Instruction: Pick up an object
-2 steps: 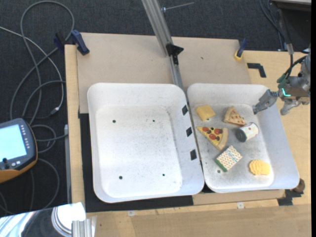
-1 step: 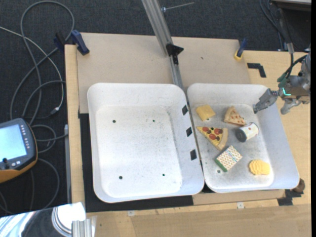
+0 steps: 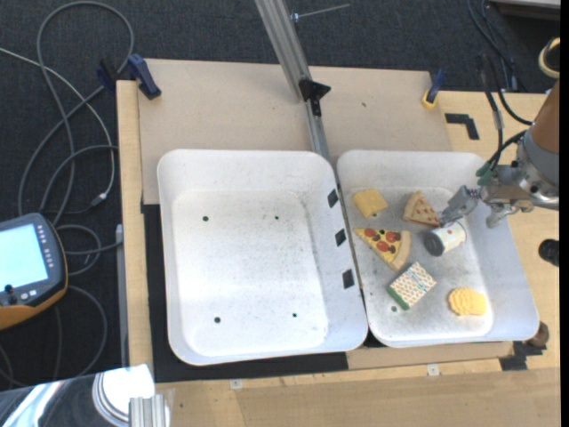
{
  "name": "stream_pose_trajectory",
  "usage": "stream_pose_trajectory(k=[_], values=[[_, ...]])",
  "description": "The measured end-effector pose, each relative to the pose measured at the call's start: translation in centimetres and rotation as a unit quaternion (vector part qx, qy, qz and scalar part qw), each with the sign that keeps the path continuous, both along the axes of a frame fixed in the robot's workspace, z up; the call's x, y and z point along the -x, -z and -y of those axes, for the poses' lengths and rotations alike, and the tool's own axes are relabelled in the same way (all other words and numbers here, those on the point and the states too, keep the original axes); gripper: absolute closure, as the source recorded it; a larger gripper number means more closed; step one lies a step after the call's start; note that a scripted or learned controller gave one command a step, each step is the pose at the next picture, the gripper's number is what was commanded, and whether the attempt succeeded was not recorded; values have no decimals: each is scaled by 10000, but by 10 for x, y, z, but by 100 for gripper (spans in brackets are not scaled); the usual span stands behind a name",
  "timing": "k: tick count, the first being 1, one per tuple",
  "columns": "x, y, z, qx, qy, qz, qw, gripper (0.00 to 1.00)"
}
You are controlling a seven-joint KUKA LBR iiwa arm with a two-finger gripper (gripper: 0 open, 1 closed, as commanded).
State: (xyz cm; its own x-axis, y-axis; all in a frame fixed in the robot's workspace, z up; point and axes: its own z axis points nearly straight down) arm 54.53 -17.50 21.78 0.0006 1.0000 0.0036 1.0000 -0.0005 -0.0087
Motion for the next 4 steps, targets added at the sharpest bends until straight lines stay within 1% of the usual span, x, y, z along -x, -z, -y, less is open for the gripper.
stream_pose_trajectory(k=[1, 2, 3, 4], values=[[-5, 61, 0, -1, -1, 0, 10000, 0], [1, 124, -2, -3, -1, -3, 10000, 0], [-1, 109, -2, 11, -2, 50, 10000, 100], [-7, 46, 3, 33, -10, 85, 10000, 100]])
